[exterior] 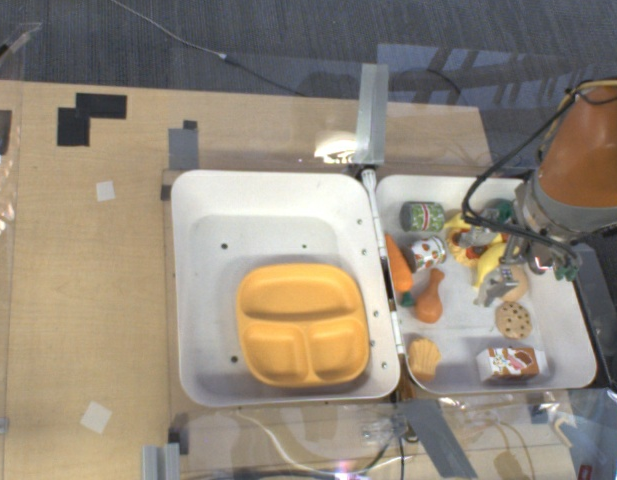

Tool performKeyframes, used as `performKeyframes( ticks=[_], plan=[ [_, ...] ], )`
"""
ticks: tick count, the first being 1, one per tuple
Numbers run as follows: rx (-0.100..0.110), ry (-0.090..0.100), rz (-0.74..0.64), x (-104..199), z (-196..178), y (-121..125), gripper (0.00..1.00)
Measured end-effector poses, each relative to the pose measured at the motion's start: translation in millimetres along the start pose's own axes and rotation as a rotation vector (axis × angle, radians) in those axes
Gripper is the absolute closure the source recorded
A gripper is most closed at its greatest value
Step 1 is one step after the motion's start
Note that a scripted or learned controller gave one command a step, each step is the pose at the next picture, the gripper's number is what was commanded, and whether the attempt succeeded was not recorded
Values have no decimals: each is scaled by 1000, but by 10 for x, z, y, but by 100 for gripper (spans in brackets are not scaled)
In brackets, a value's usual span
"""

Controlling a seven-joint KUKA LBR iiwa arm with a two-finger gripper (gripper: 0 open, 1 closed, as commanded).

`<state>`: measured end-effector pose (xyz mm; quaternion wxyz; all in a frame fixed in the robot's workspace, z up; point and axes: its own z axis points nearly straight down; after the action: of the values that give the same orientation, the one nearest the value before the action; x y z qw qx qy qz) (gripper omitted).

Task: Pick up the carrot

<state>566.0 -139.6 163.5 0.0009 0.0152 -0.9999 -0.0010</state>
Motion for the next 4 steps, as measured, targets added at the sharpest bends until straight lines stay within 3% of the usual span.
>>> performKeyframes(
  ticks=[1,2,3,4],
  plan=[
    [6,-20,-45,197,733,23,0],
    [7,-27,-52,164,603,39,100],
    [5,-9,-360,568,340,-50,100],
    [10,-13,-543,303,-217,-669,100]
  ],
)
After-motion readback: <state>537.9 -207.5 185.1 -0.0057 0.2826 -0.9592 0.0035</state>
